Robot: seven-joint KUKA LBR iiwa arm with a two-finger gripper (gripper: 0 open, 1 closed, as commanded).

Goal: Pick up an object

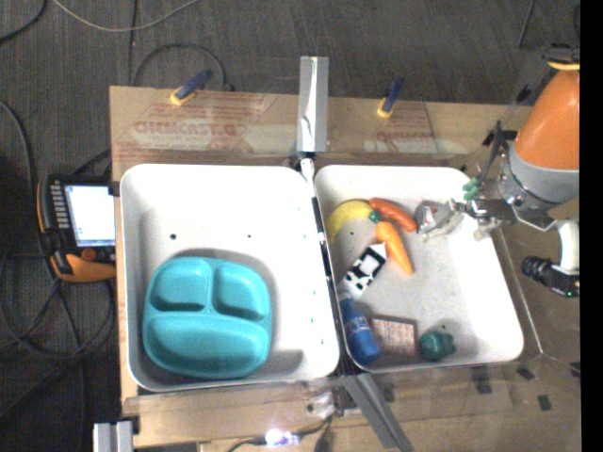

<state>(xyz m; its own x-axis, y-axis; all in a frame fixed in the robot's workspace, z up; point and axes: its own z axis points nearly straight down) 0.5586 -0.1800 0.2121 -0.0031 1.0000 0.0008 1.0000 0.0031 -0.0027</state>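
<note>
- Camera view: the bench (273, 121) bears two shallow white bins side by side, the left bin (226, 188) and the right bin (490, 281)
- A teal sectioned tray (208, 317) lies in the left bin, toward its near left corner
- The grey arm with its orange band (556, 125) reaches in from the right, and its pincer (435, 220) hangs over the far part of the right bin, just right of the carrots
- Nothing sits between its fingers; whether they are spread or closed I cannot tell
- Two orange carrots (396, 234) lie by a yellow fruit (347, 217) near the right bin's far left corner, touching one another
- A black-and-white block (363, 271) lies just below them
- Along the near edge sit a blue bottle (359, 333), a brown card (394, 335) and a dark green lump (436, 344), well apart from the pincer
</note>
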